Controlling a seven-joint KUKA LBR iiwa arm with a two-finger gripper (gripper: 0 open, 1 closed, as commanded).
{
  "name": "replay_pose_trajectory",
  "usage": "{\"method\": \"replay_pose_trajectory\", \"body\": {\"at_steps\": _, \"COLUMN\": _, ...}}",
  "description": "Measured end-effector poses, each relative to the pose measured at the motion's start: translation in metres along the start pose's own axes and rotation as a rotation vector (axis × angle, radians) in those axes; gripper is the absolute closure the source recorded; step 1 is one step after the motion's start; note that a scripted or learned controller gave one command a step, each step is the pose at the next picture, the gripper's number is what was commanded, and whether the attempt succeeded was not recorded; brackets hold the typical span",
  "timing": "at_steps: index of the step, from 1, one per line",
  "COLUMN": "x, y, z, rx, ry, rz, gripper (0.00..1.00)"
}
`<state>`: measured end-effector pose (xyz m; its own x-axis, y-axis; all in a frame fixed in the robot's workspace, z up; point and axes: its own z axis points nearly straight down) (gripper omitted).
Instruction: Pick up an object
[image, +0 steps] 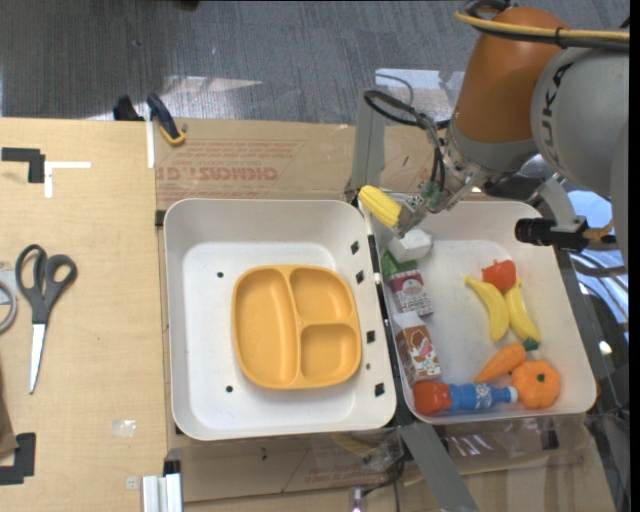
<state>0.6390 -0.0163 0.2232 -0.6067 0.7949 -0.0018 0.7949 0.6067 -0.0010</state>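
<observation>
My gripper (404, 222) hangs over the far left corner of the right bin (575, 330), below the orange-banded wrist. A yellow corn cob (379, 205) sticks out to the left from between its fingers, lifted over the rim between the two bins. The gripper is shut on it. A white finger pad (412, 241) shows just below the corn. Further down the right bin lie two small cartons (408, 293) (418, 350), a pair of bananas (505, 311), a red fruit (498, 273), a carrot (500, 362), an orange pumpkin (537, 384) and a blue bottle (465, 397).
The left bin (190, 300) holds a yellow divided plate (297, 325). Scissors (40, 290) lie on the wooden bench at far left. Cardboard (250, 165) sits behind the bins. The arm's body and cables crowd the upper right.
</observation>
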Motion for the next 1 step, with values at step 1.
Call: {"method": "replay_pose_trajectory", "body": {"at_steps": 1, "x": 0.0814, "y": 0.0271, "z": -0.0188, "rx": 0.001, "ry": 0.001, "rz": 0.125, "gripper": 1.00}}
